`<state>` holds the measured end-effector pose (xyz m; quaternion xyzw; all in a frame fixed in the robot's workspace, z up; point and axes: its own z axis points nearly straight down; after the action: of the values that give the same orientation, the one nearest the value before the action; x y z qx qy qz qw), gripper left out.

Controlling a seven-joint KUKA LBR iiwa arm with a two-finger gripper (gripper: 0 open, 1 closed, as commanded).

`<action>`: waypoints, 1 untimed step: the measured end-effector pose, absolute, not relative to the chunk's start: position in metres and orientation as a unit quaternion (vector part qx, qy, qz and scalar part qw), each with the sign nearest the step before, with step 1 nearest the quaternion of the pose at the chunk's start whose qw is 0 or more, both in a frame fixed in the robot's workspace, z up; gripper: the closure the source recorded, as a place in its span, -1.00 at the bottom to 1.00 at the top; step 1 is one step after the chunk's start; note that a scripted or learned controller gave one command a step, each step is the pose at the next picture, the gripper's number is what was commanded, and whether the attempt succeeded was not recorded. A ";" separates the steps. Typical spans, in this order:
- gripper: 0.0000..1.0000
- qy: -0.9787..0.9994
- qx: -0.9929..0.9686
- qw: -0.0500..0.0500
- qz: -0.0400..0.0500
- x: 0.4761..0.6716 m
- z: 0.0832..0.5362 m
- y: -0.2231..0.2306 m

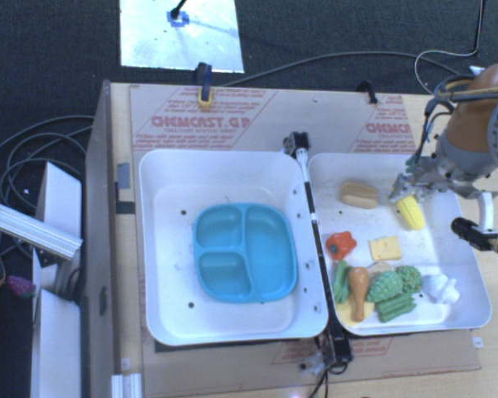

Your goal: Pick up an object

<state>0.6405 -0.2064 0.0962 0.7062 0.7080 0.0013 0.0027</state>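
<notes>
From the camera above, your end effector (pixel 412 191) hung low in the right bin (pixel 473 264), at its far side. The corn cob (pixel 411 213) lay just under and in front of it, apparently touching. Whether the end effector was open or gripping, you could not tell. The corn cob's long axis ran from far-left to near-right, its tip pointing toward the near-right.
</notes>
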 end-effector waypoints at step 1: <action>1.00 0.709 0.706 0.003 0.002 0.604 0.198 -0.156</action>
<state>0.6038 -0.1563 0.1981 0.7057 0.7085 0.0019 0.0026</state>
